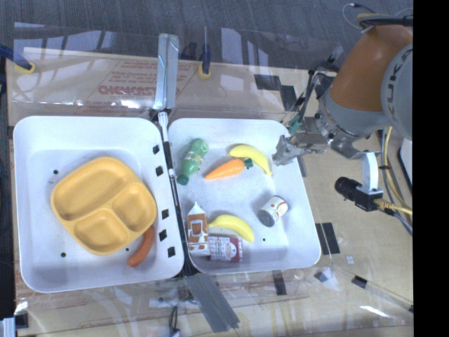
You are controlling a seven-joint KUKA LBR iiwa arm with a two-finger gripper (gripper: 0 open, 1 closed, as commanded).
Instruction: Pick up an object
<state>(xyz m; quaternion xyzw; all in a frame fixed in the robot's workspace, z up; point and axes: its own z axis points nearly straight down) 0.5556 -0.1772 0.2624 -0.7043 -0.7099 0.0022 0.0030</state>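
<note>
Two bins on the counter. Left bin (28,188): yellow tray (102,203), sausage (142,248). Right bin (305,248): bottle (192,159), carrot (226,169), banana (252,156). Tool (286,152) is seen at the right rim; open or shut cannot be told. Nearest target judged to be the banana, just left of it, long axis slanting down-right.

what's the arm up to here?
The arm's gripper sits over the right bin's upper right corner, near a banana and carrot; nothing visibly held. That bin also has a green bottle, a can, a second banana and a carton. The left bin holds a yellow tray and a sausage.
</note>
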